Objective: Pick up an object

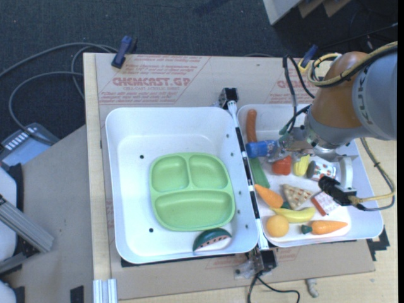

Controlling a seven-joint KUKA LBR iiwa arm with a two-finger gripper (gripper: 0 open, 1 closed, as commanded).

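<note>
My gripper (pixel 289 145) hangs low over the back half of the right bin (pixel 366 227), under the grey arm with its orange band (pixel 334 103). Just left of it lies a blue object (pixel 257 149), touching or nearly touching the gripper's tip. A red piece (pixel 282 166) and a yellow piece (pixel 302 165) sit right below it. Also in this bin are a sausage (pixel 252 124), a green piece (pixel 259 174), a carrot (pixel 270 197), a pizza slice (pixel 297 196), a banana (pixel 297 214), an orange (pixel 276 226) and a second carrot (pixel 326 227).
The left bin (pixel 126 169) holds a green divided plate (pixel 191 190) and a watermelon slice (pixel 211 240) at its front edge. A black clip (pixel 229 96) joins the bins at the back. Cables trail off the arm over the right bin's far side.
</note>
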